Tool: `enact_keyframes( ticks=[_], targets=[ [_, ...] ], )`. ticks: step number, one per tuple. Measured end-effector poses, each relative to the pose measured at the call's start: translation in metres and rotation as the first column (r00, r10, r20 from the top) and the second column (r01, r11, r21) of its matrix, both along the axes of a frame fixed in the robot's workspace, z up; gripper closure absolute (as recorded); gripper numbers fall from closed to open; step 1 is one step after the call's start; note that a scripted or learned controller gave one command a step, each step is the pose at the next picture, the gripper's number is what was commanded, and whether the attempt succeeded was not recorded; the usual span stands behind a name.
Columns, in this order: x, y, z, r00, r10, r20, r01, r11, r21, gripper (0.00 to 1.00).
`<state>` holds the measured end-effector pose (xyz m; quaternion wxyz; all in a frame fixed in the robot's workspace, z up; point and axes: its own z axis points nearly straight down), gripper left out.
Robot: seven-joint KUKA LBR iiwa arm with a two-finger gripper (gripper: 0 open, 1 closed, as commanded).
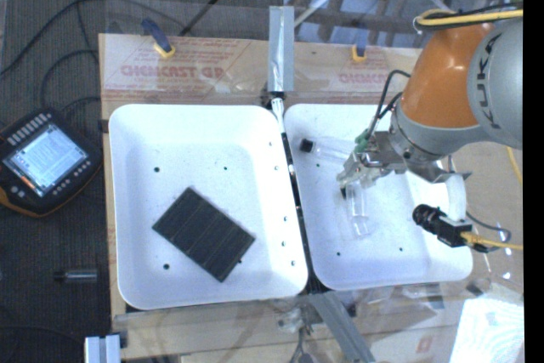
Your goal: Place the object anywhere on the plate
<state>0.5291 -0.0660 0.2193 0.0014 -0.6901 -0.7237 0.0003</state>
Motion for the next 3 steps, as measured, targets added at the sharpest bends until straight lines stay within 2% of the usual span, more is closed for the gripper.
enact_keyframes(
  ticks=[1,2,3],
  targets=[
    [0.085,0.059,-0.019,0.997,0.076,-0.001,-0.076,0.997,-0.003,1.00],
    [0.139,0.102,0.003,0.936,0.352,0.000,-0.352,0.936,-0.004,1.00],
    [0.139,0.161,0.050,0.738,0.674,0.003,-0.674,0.738,-0.003,1.00]
  ],
)
